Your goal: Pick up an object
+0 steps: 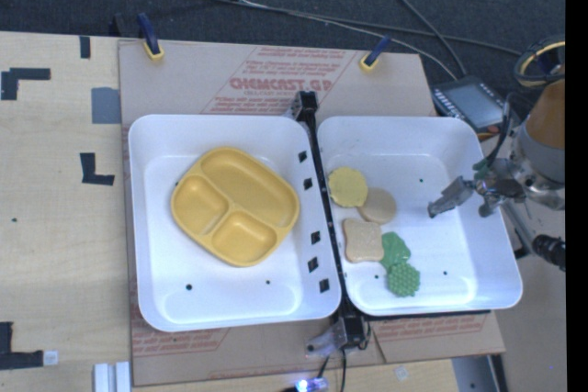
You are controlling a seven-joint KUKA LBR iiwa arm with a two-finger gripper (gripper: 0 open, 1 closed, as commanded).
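Five small food-shaped pieces cluster at the left side of the right bin (pixel 478 285): a pale yellow round (pixel 348 186), a tan round (pixel 378 206) touching it, a cream toast-shaped piece (pixel 362 240), and two green pieces (pixel 399 263) just beside the toast. The gripper (pixel 467 198) hangs over the same bin's right side, well apart from them, fingers spread and holding nothing (as far as the dim view lets me judge). The left bin (pixel 152 225) holds a yellow divided tray (pixel 235 205). Both bins sit on a cardboard sheet (pixel 257 73) over a wooden bench, dark carpet and cables beyond. The arm is cut off at the right.
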